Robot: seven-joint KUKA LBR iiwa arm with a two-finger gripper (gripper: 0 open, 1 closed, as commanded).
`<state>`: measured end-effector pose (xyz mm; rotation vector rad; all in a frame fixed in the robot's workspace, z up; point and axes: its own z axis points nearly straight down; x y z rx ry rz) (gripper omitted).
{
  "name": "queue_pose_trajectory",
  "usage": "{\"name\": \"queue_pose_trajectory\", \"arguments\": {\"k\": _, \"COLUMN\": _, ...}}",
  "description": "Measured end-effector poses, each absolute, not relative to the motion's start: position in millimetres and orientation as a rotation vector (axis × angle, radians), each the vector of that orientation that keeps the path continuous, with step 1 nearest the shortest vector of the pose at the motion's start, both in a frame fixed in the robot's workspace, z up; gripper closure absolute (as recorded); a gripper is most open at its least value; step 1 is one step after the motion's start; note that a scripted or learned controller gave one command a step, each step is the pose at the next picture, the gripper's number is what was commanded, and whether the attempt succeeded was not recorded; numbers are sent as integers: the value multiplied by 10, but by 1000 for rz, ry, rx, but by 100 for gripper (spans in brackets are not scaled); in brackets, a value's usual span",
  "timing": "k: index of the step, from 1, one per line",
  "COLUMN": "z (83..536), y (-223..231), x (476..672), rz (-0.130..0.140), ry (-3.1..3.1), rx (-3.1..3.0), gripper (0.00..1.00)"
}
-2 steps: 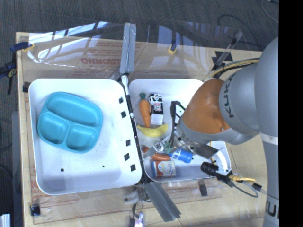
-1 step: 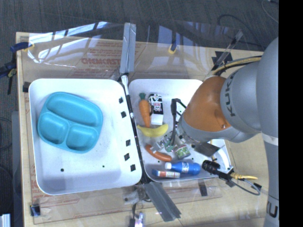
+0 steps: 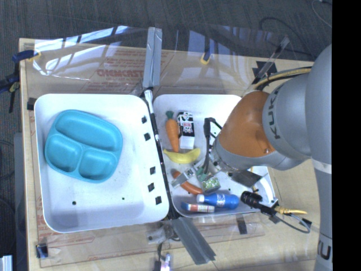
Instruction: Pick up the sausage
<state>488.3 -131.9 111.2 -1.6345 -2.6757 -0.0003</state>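
Two bins sit side by side on the desk (image 3: pixel 84 55): the left bin (image 3: pixel 56 208) holds a blue tray (image 3: pixel 83 144), and the right bin (image 3: pixel 225 103) holds the clutter I care about. I read the small reddish-orange piece low in that bin, just below the banana (image 3: pixel 181 156), as the sausage (image 3: pixel 190 187); it lies at a slant, close to a green item (image 3: pixel 210 182) and just above the blue bottle (image 3: pixel 221 200) and a tube (image 3: pixel 198 208). A carrot (image 3: pixel 172 135) stands further up, beside a small black-and-white carton (image 3: pixel 185 124).

My arm (image 3: pixel 265 134) reaches in from the right and its wrist hangs low over the middle of the right bin. The end effector (image 3: pixel 206 171) points down near the green item, beside the sausage; the wrist hides most of it, so I cannot tell whether it is spread or pressed together, and I see nothing held.

My judgement: this is the approach, with the grasp not yet made. The next move calls for lining up over the sausage across its narrow width, then descending without nudging the banana or the green item. Crowding is the risk; a neighbour could get pinched instead.
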Motion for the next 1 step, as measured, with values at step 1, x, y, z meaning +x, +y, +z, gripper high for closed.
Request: {"name": "queue_pose_trajectory", "arguments": {"k": 1, "z": 939, "y": -1277, "x": 4926, "rz": 9, "ry": -2500, "rx": -1916, "gripper": 0}}
